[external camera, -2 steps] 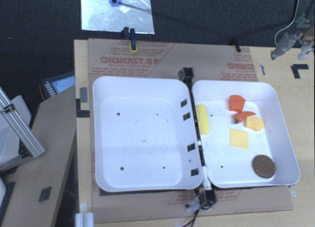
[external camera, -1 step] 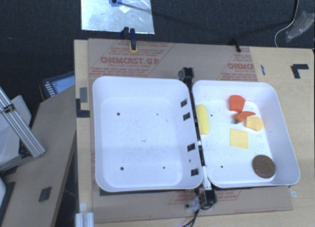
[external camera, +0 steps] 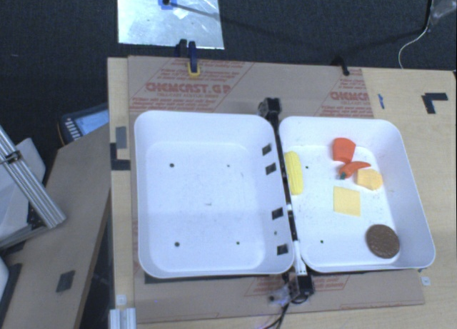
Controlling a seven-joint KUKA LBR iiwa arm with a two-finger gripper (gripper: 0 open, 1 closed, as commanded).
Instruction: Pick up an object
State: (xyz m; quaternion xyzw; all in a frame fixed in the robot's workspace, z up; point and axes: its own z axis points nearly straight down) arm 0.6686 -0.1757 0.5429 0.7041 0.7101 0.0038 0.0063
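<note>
Two shallow white bins sit side by side on the bench, edges touching down the middle, and a row of small black clips (external camera: 275, 190) runs along that seam. The left bin (external camera: 203, 192) shows its bare white floor, speckled with a few tiny dark dots.

The right bin (external camera: 410, 199) is where the pickable things lie, so let's count. One yellow corn cob (external camera: 293, 172) lies lengthwise, tight against the bin's left wall by the seam. One orange wedge (external camera: 343, 149) sits toward the far side. Just below it is one small orange piece (external camera: 352, 170) with a dark spot at its left end; what it is, I cannot tell. Touching that piece on its right is one yellow-orange block (external camera: 370, 179). One flat pale-yellow square (external camera: 348, 201) lies in the middle of the floor, apart from the rest. One brown round disc (external camera: 383, 240) rests in the near right corner, well clear of the square. That makes six items, one of each, all on the floor of the right bin.

Both bins rest on a cardboard sheet (external camera: 214, 86) with red lettering. A yellow-and-blue clamp (external camera: 191, 58) grips its far edge. Beyond that lies a silvery sheet (external camera: 170, 5) on the dark floor.
</note>
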